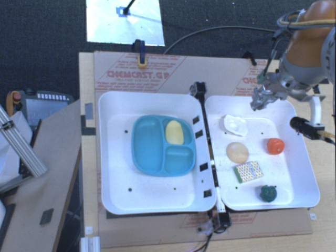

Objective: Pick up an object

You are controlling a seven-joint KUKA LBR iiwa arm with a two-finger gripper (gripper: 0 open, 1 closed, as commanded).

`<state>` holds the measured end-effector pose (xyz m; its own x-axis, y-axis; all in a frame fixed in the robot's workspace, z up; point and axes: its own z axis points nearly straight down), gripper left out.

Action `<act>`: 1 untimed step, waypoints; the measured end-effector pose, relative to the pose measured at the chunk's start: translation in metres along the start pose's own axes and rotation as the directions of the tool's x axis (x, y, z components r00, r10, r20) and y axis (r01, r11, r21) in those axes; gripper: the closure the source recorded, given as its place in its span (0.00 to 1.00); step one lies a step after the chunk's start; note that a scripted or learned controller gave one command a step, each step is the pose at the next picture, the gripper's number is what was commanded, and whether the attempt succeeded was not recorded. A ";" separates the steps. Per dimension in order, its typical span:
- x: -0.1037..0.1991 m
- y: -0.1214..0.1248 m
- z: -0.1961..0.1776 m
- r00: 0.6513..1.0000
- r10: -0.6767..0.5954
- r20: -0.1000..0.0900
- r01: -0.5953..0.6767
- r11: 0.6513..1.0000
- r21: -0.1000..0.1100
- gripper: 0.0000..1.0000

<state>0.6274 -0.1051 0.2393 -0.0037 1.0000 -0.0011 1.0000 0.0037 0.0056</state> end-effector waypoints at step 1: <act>0.044 -0.006 -0.002 1.000 -0.005 -0.002 0.005 1.000 0.004 1.00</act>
